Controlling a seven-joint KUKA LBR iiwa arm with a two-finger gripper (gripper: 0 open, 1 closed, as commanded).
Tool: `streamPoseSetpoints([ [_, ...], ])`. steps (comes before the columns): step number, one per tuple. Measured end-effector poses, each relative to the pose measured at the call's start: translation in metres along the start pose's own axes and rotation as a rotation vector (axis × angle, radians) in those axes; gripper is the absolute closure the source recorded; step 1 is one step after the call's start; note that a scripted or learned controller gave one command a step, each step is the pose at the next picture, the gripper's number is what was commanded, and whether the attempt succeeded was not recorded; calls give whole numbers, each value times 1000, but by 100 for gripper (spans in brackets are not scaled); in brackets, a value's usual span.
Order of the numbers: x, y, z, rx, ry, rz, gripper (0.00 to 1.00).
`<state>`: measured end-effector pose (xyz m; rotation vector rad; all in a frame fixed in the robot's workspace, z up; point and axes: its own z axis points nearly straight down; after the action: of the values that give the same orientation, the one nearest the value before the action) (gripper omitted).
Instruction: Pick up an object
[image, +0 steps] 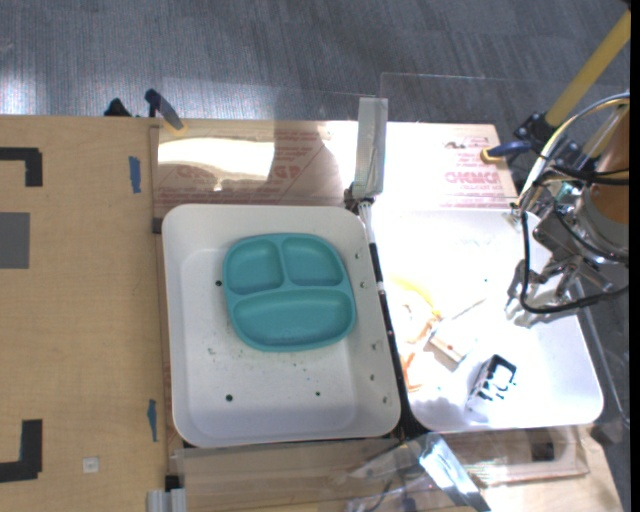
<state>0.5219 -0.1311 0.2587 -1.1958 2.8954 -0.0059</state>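
Gripper (545, 290) hangs over the right bin's (580, 400) right side, fingers pointing down and slightly apart, nothing between them. Candidates lie left of and nearer than it in that bin: black clip (494, 376), tan block (444, 349), orange bits (415, 298), scattered loose so any is a fair pick. Teal tray (288, 291) sits flat in the left bin (190, 380), too wide for these fingers I'd guess. Clip looks closest
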Motion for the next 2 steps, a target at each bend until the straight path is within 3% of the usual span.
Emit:
streamPoseSetpoints([
  [1,20,-4,31,-9,3,-504,100],
  [2,34,10,16,-4,-1,-1096,100],
])
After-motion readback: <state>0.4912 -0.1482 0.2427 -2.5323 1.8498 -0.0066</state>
